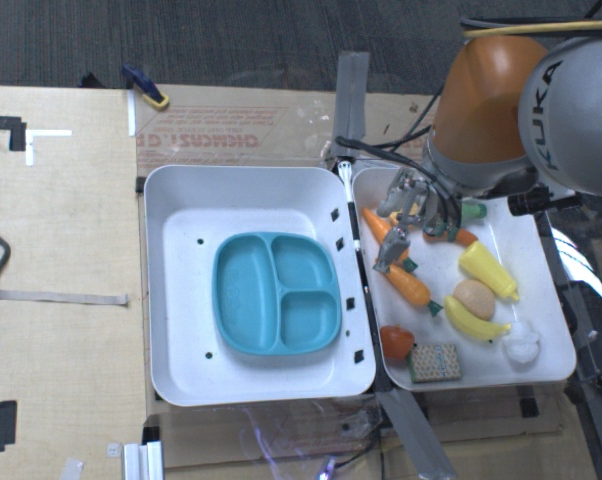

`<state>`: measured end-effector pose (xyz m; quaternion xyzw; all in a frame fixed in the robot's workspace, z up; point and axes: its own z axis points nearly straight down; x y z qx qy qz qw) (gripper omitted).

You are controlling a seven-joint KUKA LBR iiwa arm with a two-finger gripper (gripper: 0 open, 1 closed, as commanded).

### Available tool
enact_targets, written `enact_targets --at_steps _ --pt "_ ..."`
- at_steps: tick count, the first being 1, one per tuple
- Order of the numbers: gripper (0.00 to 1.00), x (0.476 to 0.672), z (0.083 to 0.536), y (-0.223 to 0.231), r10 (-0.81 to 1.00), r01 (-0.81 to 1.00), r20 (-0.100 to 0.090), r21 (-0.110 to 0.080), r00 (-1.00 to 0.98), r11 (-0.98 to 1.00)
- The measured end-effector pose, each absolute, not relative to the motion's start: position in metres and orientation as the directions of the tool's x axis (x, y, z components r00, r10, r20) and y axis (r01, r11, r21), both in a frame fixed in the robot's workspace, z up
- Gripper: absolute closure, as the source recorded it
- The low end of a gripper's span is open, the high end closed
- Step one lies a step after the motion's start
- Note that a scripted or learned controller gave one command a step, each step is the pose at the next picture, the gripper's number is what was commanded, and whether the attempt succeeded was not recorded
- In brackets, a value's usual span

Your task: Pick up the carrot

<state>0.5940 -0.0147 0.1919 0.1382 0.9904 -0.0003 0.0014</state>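
The carrot (409, 286) lies in the right bin (551, 363), close to the bin's left wall and about halfway down it. It is long and thin. Its long line runs on a slant, from the upper left down to the lower right, and its green end points to the lower right, toward the banana (473, 320). A second orange carrot-like piece (376, 224) lies just above it, nearer the bin's top left corner. The gripper (391, 251) hangs right over the carrot's upper left end, so the carrot stretches away from it down and to the right. I cannot tell how its grasping parts are set, and I see nothing held in it. The left bin (171, 298) holds a blue plate (277, 294).
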Motion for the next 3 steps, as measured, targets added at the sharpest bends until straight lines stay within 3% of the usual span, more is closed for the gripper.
enact_targets --at_steps 3 --pt "0.0 0.594 0.1919 -0.0147 0.274 0.274 -0.003 0.0 -0.962 0.962"
